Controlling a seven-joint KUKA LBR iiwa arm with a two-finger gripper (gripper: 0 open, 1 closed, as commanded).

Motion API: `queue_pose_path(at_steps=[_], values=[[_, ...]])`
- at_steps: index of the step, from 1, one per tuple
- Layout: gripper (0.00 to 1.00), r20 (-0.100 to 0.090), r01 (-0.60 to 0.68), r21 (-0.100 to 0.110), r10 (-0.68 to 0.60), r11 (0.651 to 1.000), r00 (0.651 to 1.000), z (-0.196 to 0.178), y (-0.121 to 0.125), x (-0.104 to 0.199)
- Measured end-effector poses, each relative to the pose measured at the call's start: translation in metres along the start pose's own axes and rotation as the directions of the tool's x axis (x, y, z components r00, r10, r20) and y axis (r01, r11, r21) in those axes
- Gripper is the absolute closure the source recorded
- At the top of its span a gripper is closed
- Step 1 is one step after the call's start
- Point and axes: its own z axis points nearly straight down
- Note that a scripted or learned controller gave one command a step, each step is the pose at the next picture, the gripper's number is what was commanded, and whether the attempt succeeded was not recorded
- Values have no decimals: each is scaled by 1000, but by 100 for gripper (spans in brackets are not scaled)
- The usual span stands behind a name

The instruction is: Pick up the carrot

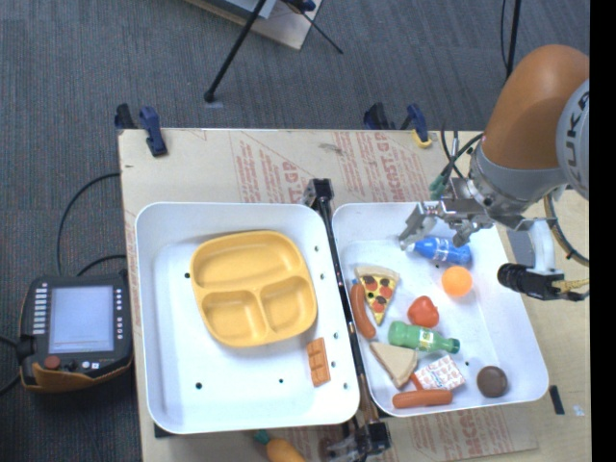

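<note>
The tool [435, 227], fingers spread and holding nothing, hangs over the back of the right bin [525, 354] just beside a blue bottle [443, 250], so it may close on that, while what looks like the carrot [279, 448] lies well apart, outside both bins at the front edge of the bench [221, 162].

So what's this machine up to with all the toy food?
The arm's gripper hangs over the far end of the right bin, just above a blue bottle and beside an orange ball. It holds nothing. It is meant to pick up the carrot, which looks like the orange thing lying on the bench's near edge, outside both bins. The left bin holds a yellow tray.
</note>
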Motion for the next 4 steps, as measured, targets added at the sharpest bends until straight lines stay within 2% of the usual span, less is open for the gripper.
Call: queue_pose_path(at_steps=[1,2,3,4], values=[[0,-2,147,9,-147,989,989,107,-41,-63],[0,-2,343,-2,-343,939,939,156,23,-100],[0,-8,114,-5,-114,993,993,153,51,-120],[100,-6,115,-2,-115,993,993,144,50,-122]])
